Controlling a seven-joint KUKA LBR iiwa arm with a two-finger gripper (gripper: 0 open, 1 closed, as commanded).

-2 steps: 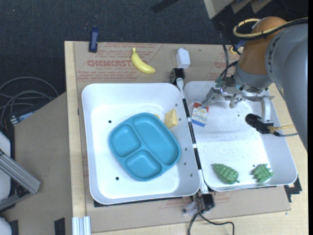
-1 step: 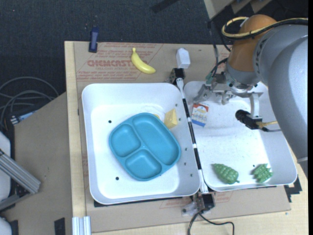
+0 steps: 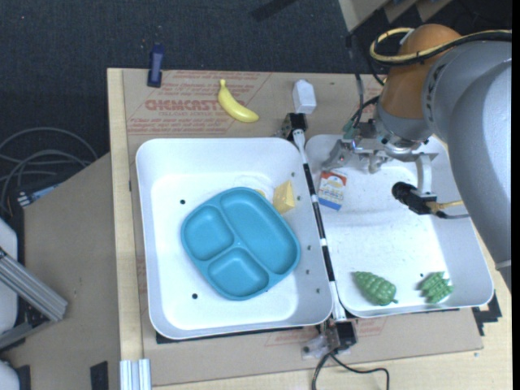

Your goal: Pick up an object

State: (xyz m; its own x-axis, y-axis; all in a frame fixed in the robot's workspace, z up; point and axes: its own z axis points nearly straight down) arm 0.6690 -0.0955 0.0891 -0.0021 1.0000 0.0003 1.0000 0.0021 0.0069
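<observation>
Low in the frame's right bin point(image 3: 455, 299) lie two green toys point(image 3: 374, 288) (knobbly, well apart). In the left bin point(image 3: 154, 218) sits a blue divided plate point(image 3: 237, 242), a yellow wedge point(image 3: 283, 197) touching it. Higher, the pincer point(image 3: 363, 156) hovers just beside a small carton point(image 3: 331, 189); whether its grip is open, I cannot tell. A banana point(image 3: 235, 105) lies on the bench point(image 3: 187, 104) beyond.

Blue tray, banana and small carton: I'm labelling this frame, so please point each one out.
blue tray point(image 3: 238, 243), camera view, on the ridge where its three compartments meet.
banana point(image 3: 235, 105), camera view, on the middle of its curved body.
small carton point(image 3: 331, 190), camera view, on its printed front face.
</observation>
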